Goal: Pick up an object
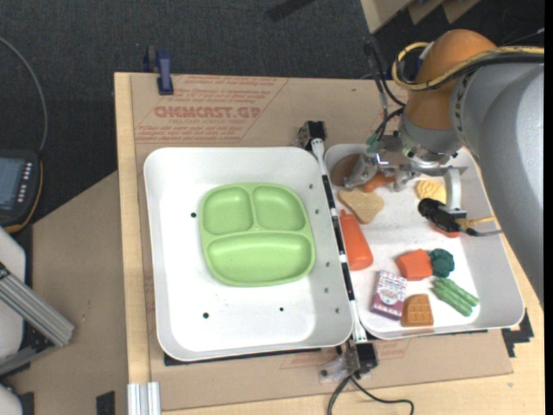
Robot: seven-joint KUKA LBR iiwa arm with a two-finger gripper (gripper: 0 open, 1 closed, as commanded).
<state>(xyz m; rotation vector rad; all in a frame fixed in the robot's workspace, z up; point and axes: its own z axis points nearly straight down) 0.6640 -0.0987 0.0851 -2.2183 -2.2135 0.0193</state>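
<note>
Left bin (164, 258): far left of the claw, white and shallow, touching the right bin along its inner edge.
Plate (257, 233): green, with three compartments, flat in the middle of the left bin, well to the claw's left and lower in view.
Bowl (346, 164): brown, in the right bin's top left corner, just left of the claw.
Bread (361, 204): pale tan slice, just below the claw and slightly left, near the bowl.
Stick (355, 240): orange-red, lying along the right bin's left wall, below the bread and farther from the claw.
Claw (386, 173): low over the top of the right bin; we cannot tell whether it is spread or pressed together, and we see nothing clearly pinched in it.
Box (390, 293): purple and white, well below the claw, near the bin's lower edge.
Block (414, 264): orange, below the claw and a little right, just above the box.
Waffle (417, 311): brown square, just right of the box, the thing farthest below the claw.
Yellow piece (431, 188): just right of the claw.
Lump (442, 261): dark green, touching the block's right side.
Pod (455, 296): light green, tilted, below the lump, well down and right of the claw.
Right bin (510, 305): white, under the claw, holding every loose thing we list except the plate.
Arm (510, 145): grey, with an orange band (449, 59) above the claw, coming in from the right.
</note>
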